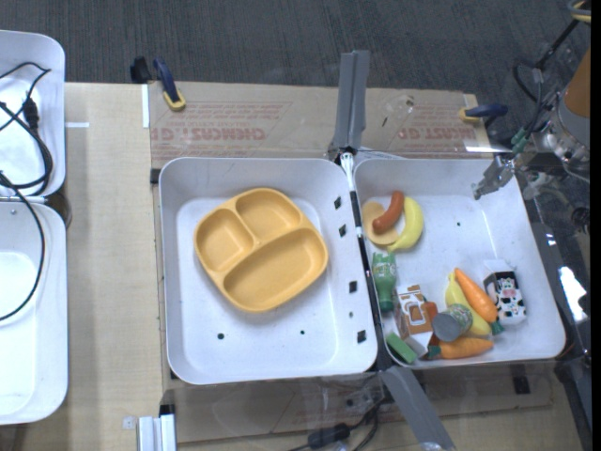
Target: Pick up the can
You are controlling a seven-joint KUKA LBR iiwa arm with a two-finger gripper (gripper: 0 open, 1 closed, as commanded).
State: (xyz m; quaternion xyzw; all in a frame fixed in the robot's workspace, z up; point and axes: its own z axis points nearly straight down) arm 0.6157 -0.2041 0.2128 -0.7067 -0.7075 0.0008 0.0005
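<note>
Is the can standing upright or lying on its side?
Tipped: the can lies in the right bin, round grey end facing the camera.

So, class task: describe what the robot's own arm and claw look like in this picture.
At the view's right edge, the arm shows a tan-orange section with pale grey metal beneath it. Dark cables loop beside it. The claw is a small grey metal piece with thin, pointed tips, reaching over the right bin's far corner.

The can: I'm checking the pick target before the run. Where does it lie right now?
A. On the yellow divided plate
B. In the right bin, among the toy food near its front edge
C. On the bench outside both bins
B: the can lies in the right bin, beside the carrots near the front wall.
</note>
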